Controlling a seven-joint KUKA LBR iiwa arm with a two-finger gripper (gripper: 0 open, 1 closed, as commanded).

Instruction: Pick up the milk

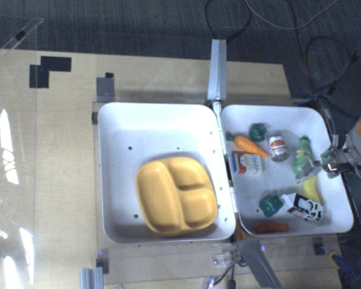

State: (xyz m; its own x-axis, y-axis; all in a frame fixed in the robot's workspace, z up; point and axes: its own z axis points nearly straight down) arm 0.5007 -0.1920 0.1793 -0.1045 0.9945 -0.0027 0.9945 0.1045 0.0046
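White with black cow patches, your milk carton (pixel 305 207) lies tipped in the right bin's (pixel 289 114) near corner, beside a banana (pixel 311 188). Your gripper (pixel 328 163) hovers at the rim; whether it's gripping, I cannot tell.

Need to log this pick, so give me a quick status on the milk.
End effector at right bin's right rim. Milk lying on the bin floor near front right, not gripped. Banana crowding it from above.
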